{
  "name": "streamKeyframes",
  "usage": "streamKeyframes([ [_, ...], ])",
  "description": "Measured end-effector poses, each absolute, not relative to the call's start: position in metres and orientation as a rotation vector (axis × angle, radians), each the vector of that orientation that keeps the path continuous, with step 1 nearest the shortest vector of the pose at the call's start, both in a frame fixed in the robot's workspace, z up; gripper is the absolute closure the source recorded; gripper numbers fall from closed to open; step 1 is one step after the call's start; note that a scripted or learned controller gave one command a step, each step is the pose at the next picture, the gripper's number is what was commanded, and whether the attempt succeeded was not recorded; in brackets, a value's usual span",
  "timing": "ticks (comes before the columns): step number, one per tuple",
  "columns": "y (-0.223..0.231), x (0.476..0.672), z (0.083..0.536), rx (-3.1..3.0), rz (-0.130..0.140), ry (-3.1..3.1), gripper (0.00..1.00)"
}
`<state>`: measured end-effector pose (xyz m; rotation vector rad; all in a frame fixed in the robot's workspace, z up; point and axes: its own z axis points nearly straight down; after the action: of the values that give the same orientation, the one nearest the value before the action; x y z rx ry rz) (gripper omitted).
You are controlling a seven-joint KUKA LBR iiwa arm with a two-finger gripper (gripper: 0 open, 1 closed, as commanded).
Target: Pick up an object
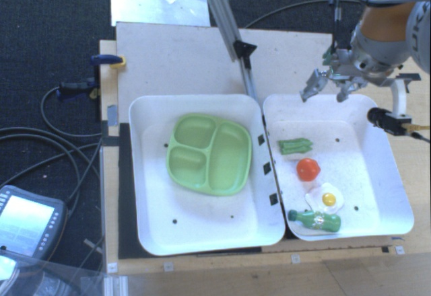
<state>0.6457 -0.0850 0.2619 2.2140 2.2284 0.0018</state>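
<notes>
Two bins, one plate, perhaps four small toys.

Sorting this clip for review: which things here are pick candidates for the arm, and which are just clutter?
Job:
gripper, open, above the right bin's far edge
green pod
tomato
fried egg
green bottle
green plate in the left bin

Lying about:
pendant
cables
clamp
</notes>
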Motion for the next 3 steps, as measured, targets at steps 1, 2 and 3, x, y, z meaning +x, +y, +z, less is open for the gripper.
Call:
streamKeyframes([
  [1, -0.085, 0.646, 0.262, 2.214, 0.002, 2.228, 0.00],
  [2, -0.080, 0.637, 0.212, 2.222, -0.004, 2.225, 0.00],
  [3, -0.089, 0.635, 0.153, 2.223, -0.005, 2.223, 0.00],
])
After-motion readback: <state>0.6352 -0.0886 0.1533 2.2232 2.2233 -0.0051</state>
